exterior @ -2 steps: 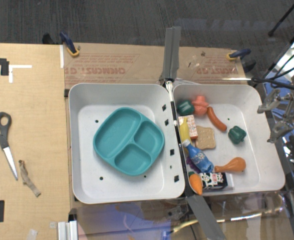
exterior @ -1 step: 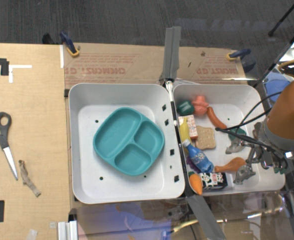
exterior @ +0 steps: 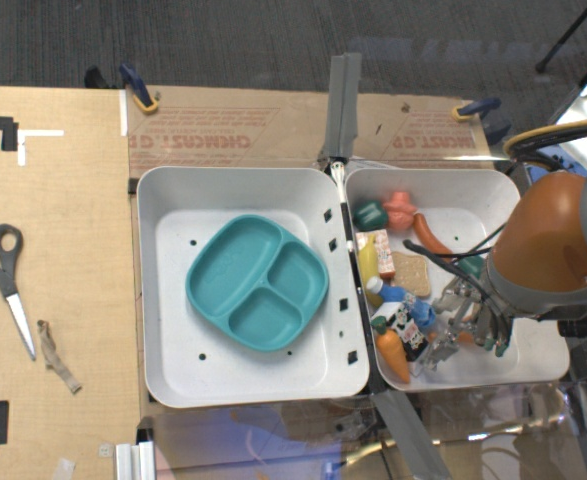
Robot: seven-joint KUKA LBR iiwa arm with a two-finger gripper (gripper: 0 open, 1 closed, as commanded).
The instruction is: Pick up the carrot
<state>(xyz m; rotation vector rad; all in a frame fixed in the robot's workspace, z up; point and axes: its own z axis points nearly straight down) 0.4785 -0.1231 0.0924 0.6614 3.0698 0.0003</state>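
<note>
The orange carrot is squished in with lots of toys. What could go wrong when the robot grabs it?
1. The small orange carrot lies against the white bin's front-left wall, leaving little room for the gripper.
2. Small blue, black and white toys crowd beside it, so the gripper might nudge or grab those instead.

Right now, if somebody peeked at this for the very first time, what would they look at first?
Probably the big teal plate with three sections, lying alone in the left white bin. Next, the jumble of small toy foods crowded along the left side of the right bin, with the orange carrot at its near corner. The grey arm with its orange band reaches in from the right, above those toys.
</note>
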